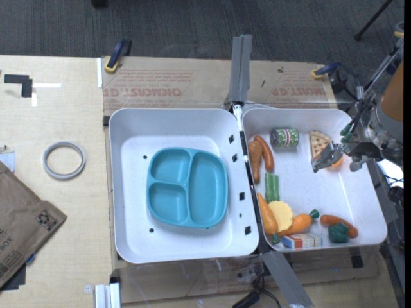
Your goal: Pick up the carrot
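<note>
Carrot (pixel 299 222) noted at 6 o'clock of right bin (pixel 366 191): short orange body, green stub at right end, lying tilted, touching yellow food piece (pixel 280 212) on its left and red-white carton (pixel 302 240) below. Second orange-red piece with green top (pixel 338 226) just beside, at 3 o'clock of it. Gripper (pixel 329 156) at 1 o'clock of bin, well apart from carrot; small orange bit seen at fingertips, opening cannot be told. Blue divided plate (pixel 189 187) central in left bin (pixel 128 191).
</note>
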`<act>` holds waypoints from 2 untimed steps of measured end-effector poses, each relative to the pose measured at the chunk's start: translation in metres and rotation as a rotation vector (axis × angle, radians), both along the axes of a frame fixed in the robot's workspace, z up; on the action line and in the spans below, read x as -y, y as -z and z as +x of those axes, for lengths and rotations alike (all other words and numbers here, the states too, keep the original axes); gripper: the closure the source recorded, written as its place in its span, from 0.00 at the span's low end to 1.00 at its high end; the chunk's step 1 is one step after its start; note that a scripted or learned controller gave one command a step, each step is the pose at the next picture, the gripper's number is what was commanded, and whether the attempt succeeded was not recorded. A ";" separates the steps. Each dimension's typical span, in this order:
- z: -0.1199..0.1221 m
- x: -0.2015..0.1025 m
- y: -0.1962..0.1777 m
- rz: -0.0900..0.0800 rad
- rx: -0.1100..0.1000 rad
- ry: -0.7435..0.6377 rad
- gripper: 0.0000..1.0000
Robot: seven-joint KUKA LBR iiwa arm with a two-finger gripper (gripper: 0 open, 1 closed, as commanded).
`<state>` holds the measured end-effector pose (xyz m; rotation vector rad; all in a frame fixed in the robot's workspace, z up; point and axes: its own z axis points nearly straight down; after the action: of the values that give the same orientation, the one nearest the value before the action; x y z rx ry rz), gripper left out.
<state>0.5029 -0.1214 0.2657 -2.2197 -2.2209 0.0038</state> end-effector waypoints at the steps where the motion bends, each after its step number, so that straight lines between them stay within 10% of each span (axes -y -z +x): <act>1: -0.025 -0.025 -0.014 0.001 0.002 -0.445 0.00; 2: -0.018 -0.026 0.026 0.002 0.001 -0.743 0.00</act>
<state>0.4845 -0.0954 0.2398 -1.2620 -2.8754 0.0007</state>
